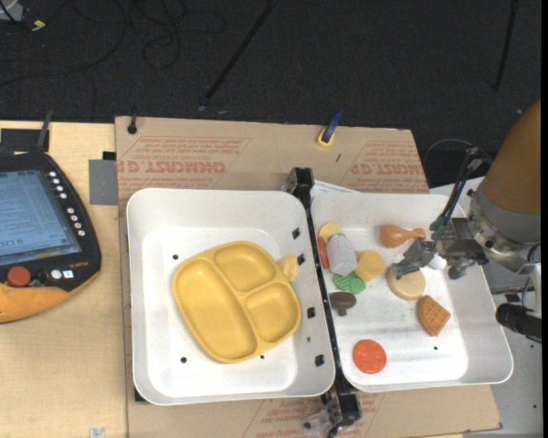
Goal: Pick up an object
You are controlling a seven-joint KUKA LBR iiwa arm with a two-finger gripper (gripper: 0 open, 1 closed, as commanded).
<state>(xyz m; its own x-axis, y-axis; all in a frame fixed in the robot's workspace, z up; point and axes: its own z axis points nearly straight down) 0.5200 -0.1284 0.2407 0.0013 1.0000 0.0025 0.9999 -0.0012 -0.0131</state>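
Camera view | claw over round cracker — grip unreadable | arm cut off right

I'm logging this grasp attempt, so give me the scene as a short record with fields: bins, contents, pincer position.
left bin: holds a yellow divided tray
right bin: holds small toy foods, among them a red disc, a waffle piece, a pale round piece and a green piece
pincer: over the right bin, just above the pale round piece
beside the bench: control pendant at left
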